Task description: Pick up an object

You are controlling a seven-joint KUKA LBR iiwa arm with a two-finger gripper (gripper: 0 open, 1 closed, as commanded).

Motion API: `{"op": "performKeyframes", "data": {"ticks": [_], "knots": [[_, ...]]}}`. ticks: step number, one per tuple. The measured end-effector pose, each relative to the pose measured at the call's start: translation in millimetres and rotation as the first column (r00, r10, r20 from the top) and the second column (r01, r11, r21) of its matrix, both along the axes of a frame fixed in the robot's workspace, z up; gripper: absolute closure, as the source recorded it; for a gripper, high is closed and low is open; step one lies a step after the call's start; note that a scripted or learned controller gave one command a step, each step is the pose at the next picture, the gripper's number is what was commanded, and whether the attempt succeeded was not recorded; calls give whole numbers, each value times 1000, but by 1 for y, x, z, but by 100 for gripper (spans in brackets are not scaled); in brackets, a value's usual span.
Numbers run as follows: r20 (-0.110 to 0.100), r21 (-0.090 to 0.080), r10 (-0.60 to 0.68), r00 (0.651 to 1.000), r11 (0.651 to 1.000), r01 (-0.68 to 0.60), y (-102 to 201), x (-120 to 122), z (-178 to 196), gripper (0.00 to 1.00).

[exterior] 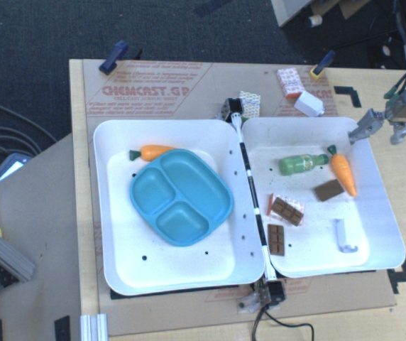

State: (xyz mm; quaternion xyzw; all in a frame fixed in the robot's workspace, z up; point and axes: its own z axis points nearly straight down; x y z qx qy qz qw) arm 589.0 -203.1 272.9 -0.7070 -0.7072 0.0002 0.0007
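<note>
The tool (386, 123) hangs at the right edge of the view, above the far right corner of the right bin (380, 244). Its two grey fingers stand apart, one pointing toward the bin and one more to the right, and nothing is between them. It is placed there probably as a start position, high and to the side, so that the camera sees all objects freely.

The possible objects lie in the right bin: a green bottle (301, 163) on its side, a carrot (343, 173) just beside the bottle's cap end, a brown block (328, 190) below the carrot, two chocolate bars (285, 210) near the dividing wall, and a small white piece (345, 236) toward the near side. They are mostly apart from each other, which gives room for the fingers.

In the left bin (118, 254) a blue divided plate (181, 197) lies flat, and a second carrot (153, 151) lies against its far edge.

I judge the carrot or the bottle as the nearest choice, and the descent is not yet begun
</note>
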Motion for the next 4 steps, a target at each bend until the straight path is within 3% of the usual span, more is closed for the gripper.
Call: {"op": "performKeyframes", "data": {"ticks": [1,2,3,4], "knots": [[0,11,6,1000,1000,-6,-14,23,-188,0],[1,4,5,1000,1000,-5,-17,23,-177,100],[3,0,1,1000,1000,-1,51,74,-103,100],[-2,1,1,1000,1000,-1,127,41,-88,100]]}}
